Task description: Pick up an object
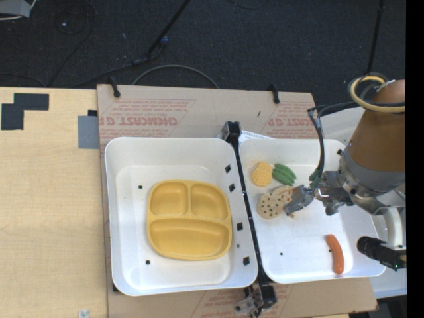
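At the right of the frame the arm (377, 148) reaches in over the right bin (311, 260), its orange band high near the frame's right edge. The gripper (298, 201) sits low in the middle of that bin, right beside the cookie (273, 203), and seems to touch the cookie's right edge; I cannot tell how the gripper is set, and nothing shows as held. The cookie is a tan, dark-spotted piece, lying flat just left of the gripper. Above it, in the bin's upper left part, a yellow corn (262, 173) lies touching or just beside a green pepper (284, 173) to its right. A sausage (336, 253), orange-red, lies alone near the bin's lower right corner, well apart from the others. In the left bin (126, 171), at the frame's centre, a yellow tray (189, 218) with three compartments lies flat. Both bins rest on cardboard (165, 114), with a light wooden bench (46, 211) at the left.
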Controlling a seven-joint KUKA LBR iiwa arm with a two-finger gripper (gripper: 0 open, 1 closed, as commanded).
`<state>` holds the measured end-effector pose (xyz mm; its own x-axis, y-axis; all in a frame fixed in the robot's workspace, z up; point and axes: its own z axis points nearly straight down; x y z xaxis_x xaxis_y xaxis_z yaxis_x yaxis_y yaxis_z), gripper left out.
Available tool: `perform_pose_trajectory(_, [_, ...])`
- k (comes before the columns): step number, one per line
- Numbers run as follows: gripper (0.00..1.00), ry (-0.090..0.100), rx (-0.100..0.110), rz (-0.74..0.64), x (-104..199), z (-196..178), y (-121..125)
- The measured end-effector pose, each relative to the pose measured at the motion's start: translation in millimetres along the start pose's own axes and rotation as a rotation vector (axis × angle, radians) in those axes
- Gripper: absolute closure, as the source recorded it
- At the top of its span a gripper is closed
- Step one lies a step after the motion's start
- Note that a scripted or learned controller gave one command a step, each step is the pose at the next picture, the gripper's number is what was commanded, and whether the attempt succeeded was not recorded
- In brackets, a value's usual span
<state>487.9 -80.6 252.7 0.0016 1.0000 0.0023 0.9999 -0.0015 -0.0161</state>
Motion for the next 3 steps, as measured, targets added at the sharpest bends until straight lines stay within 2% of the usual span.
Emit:
perform_pose_trajectory(1, [0.00, -0.001, -0.011, -0.002, -0.2, -5.7, 1.8])
perform_pose_trajectory(3, [0.00, 0.000, -0.005, -0.001, -2.1, 94.8, -10.5])
